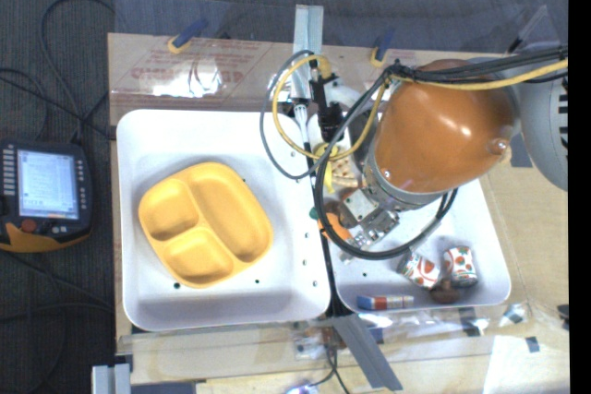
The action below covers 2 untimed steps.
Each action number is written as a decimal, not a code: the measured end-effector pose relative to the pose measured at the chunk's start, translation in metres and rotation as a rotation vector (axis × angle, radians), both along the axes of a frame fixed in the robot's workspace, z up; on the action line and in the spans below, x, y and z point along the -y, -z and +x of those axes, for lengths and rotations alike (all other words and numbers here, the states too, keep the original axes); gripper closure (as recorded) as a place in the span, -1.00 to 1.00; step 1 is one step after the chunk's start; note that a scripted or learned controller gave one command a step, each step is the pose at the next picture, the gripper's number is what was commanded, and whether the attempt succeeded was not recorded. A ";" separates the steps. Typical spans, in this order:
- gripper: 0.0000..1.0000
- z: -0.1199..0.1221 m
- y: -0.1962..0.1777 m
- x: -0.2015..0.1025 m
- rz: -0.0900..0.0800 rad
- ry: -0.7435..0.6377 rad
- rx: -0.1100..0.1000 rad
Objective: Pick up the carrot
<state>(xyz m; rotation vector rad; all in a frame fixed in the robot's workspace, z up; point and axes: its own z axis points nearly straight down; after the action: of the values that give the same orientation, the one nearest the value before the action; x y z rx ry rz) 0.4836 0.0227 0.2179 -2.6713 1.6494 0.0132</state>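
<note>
A small orange piece with a green tip, which looks like the carrot (325,218), peeks out at the left edge of the right bin (494,244), close to the divider between the bins. My gripper (358,219) hangs low over that same spot, just right of the carrot, under the orange wrist band (439,138) and a bundle of cables. The arm's body hides most of the carrot and the gripper's tips, and I cannot tell whether they touch.
A yellow divided plate (205,221) lies in the left bin (138,291). At the right bin's front sit two red-and-white items (425,270) (460,263), a brown object (445,294) and a marker (386,301). A control pendant (42,189) lies left of the bench.
</note>
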 end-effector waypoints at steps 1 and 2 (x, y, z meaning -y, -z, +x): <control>1.00 0.001 -0.008 -0.002 0.004 0.001 -0.002; 1.00 0.003 -0.045 -0.029 0.000 -0.361 0.005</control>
<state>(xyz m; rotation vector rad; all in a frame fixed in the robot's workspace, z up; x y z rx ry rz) 0.4864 0.0515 0.2624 -2.9230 1.1423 0.0076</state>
